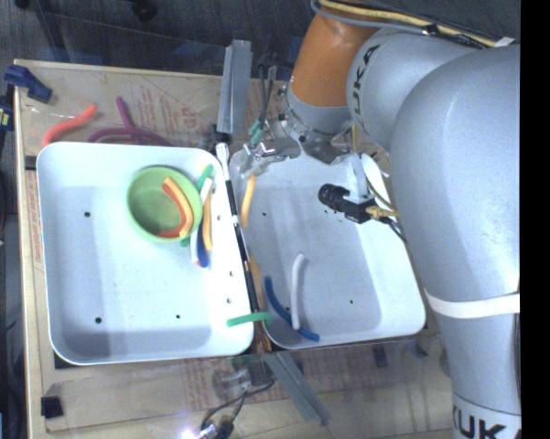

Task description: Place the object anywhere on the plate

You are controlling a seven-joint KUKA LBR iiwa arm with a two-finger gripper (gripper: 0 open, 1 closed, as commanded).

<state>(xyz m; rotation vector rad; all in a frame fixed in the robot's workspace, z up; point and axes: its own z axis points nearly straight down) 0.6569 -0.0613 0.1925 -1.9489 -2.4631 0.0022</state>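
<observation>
A green plate (160, 204) lies in the upper middle of the left bin (101, 291). Curved orange and yellow sticks (177, 210) rest on its right side. My gripper (250, 161) hangs over the top left corner of the right bin (348, 263), close to the wall between the bins. A thin orange stick (248, 199) runs straight down from just under the gripper, its upper end at the gripper's tip. Whether the stick is gripped or lies on the bin floor is unclear.
Green, yellow and blue sticks (205, 227) lie just right of the plate. A white stick (297, 286) and a blue one (279, 309) lie low in the right bin; a green stick (250, 319) crosses the rim. Red (69, 124) and purple (128, 131) sticks lie behind the left bin.
</observation>
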